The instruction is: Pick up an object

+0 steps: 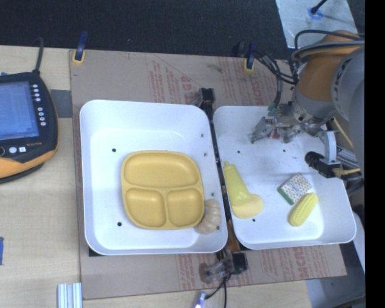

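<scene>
Gripper point(262, 133) low, fingers seemingly spread.

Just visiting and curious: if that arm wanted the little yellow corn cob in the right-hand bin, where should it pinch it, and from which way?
Probably across the middle of the corn cob, coming straight down from above. It lies flat and slanted on the floor of the right bin, long and narrow, so its short width suits a two-finger gripper. Turn the fingers crosswise to its length, minding the small checkered block beside its upper end.

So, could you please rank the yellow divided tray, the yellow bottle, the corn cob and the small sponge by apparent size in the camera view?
1. Yellow divided tray, clearly largest.
2. Yellow bottle.
3. Corn cob and small sponge look about alike; I wouldn't rank them.
</scene>
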### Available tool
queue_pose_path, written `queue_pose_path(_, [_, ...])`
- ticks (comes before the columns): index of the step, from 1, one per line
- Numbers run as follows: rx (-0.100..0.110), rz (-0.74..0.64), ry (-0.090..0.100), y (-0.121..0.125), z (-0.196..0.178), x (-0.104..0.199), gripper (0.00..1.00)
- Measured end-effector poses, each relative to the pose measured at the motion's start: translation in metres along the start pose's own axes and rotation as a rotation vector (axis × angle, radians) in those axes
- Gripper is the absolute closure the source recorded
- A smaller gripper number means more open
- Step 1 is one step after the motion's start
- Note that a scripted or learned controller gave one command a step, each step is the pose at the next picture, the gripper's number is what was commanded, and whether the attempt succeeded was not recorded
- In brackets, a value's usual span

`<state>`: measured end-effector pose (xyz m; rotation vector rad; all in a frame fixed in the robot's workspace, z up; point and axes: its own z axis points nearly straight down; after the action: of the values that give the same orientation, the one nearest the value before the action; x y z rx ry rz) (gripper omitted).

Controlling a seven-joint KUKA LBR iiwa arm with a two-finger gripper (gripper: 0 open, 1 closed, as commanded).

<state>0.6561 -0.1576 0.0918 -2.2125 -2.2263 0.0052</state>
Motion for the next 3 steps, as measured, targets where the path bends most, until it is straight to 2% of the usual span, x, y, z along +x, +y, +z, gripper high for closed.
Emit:
queue_pose_path(1, [-0.004, -0.001, 0.002, 0.001, -0.102, 0.110, 0.00])
queue_pose_path(2, [-0.003, 0.004, 0.000, 0.000, -0.129, 0.066, 0.00])
queue_pose_path(3, [-0.003, 0.003, 0.000, 0.000, -0.185, 0.057, 0.00])
